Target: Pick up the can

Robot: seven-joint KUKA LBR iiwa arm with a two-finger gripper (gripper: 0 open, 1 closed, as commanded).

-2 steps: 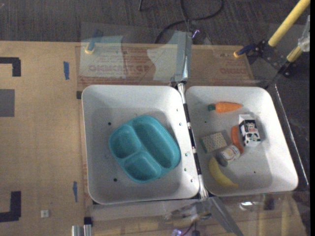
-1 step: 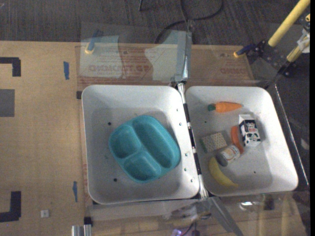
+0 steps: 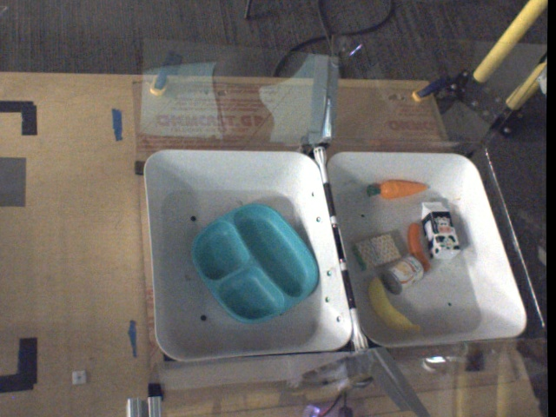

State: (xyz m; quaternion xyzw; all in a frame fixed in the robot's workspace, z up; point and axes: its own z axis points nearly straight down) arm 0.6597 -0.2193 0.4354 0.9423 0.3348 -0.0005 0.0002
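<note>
Silver can (image 3: 404, 274) lies in my right-hand bin (image 3: 495, 311), between the banana (image 3: 388, 307) and the small carton (image 3: 440, 233). How the pincer stands, I cannot tell.

I see a tan tabletop (image 3: 69, 250) marked with black and blue tape (image 3: 116, 124). Beyond it lies dark grey carpet (image 3: 130, 16), crossed by a looping black cable (image 3: 347, 7).

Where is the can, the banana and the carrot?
can (image 3: 404, 274), camera view, on its top end.
banana (image 3: 387, 307), camera view, on its middle.
carrot (image 3: 401, 188), camera view, on its orange body.
</note>
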